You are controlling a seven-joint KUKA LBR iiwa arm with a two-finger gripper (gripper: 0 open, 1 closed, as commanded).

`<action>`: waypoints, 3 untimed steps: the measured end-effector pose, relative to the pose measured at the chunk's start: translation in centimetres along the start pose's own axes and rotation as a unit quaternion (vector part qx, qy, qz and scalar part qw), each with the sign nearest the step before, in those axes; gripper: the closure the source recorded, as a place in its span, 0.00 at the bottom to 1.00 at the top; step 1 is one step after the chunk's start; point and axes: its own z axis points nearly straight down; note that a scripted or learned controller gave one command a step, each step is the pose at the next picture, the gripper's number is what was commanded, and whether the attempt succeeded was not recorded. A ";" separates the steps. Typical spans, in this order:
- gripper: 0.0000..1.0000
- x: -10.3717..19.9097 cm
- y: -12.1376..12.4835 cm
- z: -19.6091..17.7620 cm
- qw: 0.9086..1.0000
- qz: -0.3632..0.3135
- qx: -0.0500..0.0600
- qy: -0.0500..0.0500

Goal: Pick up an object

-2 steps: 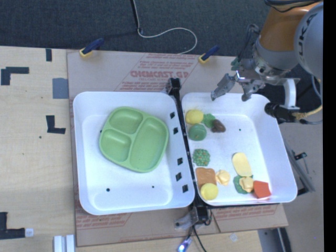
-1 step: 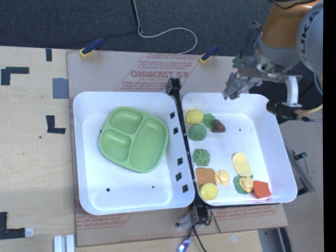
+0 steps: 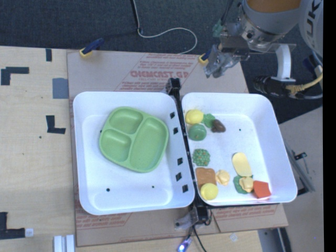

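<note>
The left bin [image 3: 84, 140] holds a green plate [image 3: 134, 138]. The right bin [image 3: 273, 140] holds small toy foods [image 3: 210, 156], mostly along its left and near sides. The gripper [image 3: 216, 67] hangs beyond the bins; its jaws are too blurred to judge.

Likely a robotics lab: taped cardboard bench [image 3: 157, 72], trailing cable [image 3: 157, 34].

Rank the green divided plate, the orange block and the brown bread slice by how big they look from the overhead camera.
1. green divided plate, by far the largest.
2. brown bread slice and orange block: too alike to rank.
</note>
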 end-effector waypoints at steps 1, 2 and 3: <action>1.00 4.0 1.3 -13.7 1.000 0.004 -0.001 -0.002; 1.00 5.7 -8.3 -5.6 1.000 0.006 0.014 -0.002; 1.00 8.8 -12.6 -1.2 1.000 0.005 0.011 -0.003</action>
